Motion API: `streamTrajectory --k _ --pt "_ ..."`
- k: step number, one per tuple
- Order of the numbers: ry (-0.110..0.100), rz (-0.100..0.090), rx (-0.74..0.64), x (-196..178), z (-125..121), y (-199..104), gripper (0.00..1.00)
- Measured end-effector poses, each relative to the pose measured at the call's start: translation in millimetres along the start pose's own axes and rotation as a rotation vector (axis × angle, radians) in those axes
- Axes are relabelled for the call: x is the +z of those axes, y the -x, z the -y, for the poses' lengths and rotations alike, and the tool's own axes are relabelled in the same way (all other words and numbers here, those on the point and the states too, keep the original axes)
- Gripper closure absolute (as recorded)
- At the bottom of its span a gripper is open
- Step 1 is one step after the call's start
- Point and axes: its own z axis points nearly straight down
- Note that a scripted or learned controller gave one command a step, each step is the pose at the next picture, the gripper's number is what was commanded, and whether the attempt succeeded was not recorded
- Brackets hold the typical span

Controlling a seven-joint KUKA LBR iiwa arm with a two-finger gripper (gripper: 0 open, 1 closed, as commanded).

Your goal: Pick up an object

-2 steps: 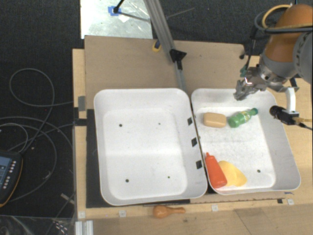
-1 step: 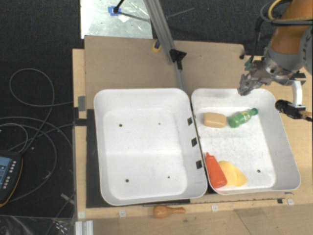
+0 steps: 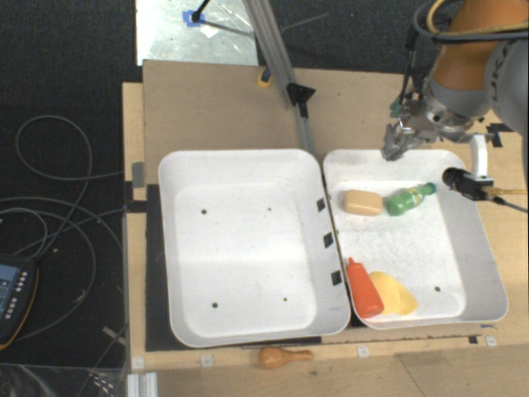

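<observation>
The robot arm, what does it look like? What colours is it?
The arm is grey and rounded, with a big orange band above the wrist. Thin dark cables loop around its top. At the tip sits a small, dark metal end effector.

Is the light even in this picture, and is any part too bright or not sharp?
Camera view: the light is uneven; the left bin glares almost featureless white, as does a bright floor patch at the top. The gripper looks soft and dark; the green bottle and tan block stay readable.

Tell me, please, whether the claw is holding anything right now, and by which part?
Nothing is held. The claw hovers over the right bin's far rim, apart from the tan block and green bottle.
</observation>
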Motion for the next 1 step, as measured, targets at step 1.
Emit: streamTrajectory --k 1 --pt "-0.003 -0.001 -0.001 5.9 3.0 -48.8 1.0"
